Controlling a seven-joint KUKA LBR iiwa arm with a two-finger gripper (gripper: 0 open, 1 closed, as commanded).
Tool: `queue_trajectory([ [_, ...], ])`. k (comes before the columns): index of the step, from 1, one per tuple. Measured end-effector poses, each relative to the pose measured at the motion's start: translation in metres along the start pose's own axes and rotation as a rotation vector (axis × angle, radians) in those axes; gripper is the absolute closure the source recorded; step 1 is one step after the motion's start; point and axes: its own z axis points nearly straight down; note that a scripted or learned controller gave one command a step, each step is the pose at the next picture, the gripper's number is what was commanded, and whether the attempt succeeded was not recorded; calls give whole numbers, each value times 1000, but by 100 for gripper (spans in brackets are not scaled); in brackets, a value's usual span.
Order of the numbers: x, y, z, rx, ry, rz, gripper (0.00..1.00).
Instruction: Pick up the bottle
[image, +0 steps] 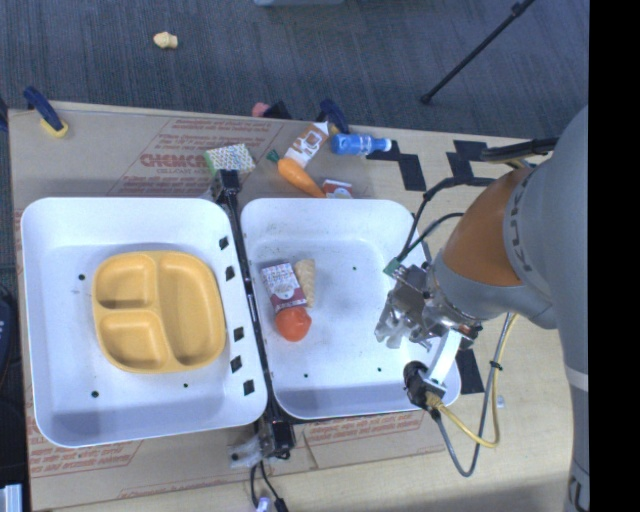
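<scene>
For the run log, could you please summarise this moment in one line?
gripper: over right bin, right side | bottle: lying at bin's left, ungrasped | yellow tray: left bin

Counts on the bench
Two shallow white plastic bins (60, 225), one yellow three-compartment plate (158, 310), two small bottles (286, 300).

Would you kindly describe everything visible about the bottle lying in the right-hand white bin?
The small bottle with a red-and-white label and an orange-red cap lies on its side on the floor of the right shallow white bin, near that bin's left wall. Its capped end points toward the bin's near edge. A pale tan piece of packaging lies against its right side. The two-finger gripper hangs to its right, apart from it. The bottle's material is too blurred to judge.
</scene>
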Motion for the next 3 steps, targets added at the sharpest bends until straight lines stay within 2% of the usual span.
queue_trajectory([
  [1, 32, -24, 0, 1, 0, -77, 100],
  [2, 60, -43, -15, 1, -1, -383, 100],
  [3, 89, -65, -9, 0, -2, -764, 100],
])
